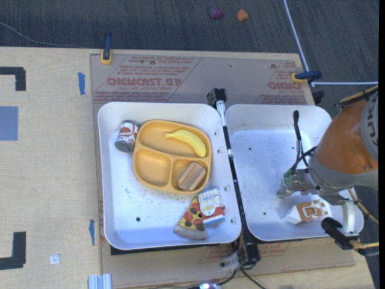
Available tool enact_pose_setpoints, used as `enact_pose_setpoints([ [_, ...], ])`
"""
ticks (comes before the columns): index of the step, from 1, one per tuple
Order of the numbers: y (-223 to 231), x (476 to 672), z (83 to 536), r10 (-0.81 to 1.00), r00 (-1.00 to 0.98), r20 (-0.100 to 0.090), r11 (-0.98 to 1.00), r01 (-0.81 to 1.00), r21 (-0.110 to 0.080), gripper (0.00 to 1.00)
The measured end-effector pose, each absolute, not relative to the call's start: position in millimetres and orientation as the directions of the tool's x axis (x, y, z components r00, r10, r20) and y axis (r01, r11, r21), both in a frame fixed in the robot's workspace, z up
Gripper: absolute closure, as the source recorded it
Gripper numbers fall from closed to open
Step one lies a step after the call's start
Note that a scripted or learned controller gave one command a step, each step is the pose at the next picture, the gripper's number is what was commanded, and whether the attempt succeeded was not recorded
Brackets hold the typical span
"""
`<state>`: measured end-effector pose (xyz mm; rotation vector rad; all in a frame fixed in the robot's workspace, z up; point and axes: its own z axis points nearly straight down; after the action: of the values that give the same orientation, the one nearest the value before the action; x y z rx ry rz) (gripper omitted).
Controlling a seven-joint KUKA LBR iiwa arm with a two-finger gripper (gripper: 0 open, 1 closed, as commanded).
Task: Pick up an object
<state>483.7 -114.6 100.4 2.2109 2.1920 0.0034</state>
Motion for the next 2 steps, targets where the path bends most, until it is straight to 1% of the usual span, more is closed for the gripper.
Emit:
enact_pose_setpoints([
  [1,-114.5,483.6,100.3,1.0,0.009,-0.018,-0.008,1.0,0.021,0.0],
  [2,-98.0,481.6,88.8,1.0,0.005,-0.009,-0.005,1.0,0.011,0.0],
])
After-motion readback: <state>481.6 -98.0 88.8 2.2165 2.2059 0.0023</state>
